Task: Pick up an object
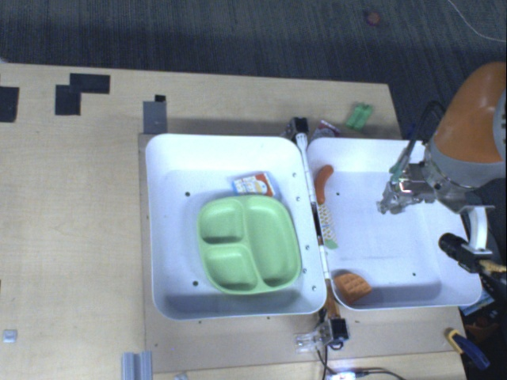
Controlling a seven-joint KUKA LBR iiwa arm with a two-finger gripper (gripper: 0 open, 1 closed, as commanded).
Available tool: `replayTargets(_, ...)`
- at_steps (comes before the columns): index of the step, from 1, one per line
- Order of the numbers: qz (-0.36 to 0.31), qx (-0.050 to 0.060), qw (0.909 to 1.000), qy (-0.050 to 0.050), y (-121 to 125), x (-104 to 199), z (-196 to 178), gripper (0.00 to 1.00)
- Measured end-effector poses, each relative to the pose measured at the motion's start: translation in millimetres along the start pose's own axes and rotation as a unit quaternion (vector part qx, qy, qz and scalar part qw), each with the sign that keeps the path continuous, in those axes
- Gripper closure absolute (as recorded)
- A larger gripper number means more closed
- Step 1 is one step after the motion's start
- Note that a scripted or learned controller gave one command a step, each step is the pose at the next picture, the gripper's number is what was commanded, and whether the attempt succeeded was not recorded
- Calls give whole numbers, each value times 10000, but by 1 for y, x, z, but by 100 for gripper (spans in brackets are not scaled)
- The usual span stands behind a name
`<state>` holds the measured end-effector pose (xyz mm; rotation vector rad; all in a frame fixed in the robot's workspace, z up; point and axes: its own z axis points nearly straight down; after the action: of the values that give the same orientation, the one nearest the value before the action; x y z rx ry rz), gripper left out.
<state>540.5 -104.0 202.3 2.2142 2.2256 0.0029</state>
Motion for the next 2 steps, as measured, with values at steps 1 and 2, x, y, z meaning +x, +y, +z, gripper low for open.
replayTargets(1, 14, 1, 10000, 2, -53, 13, -6, 100)
replayTargets(2, -1, 1, 10000, 2, 60, -6, 7, 100)
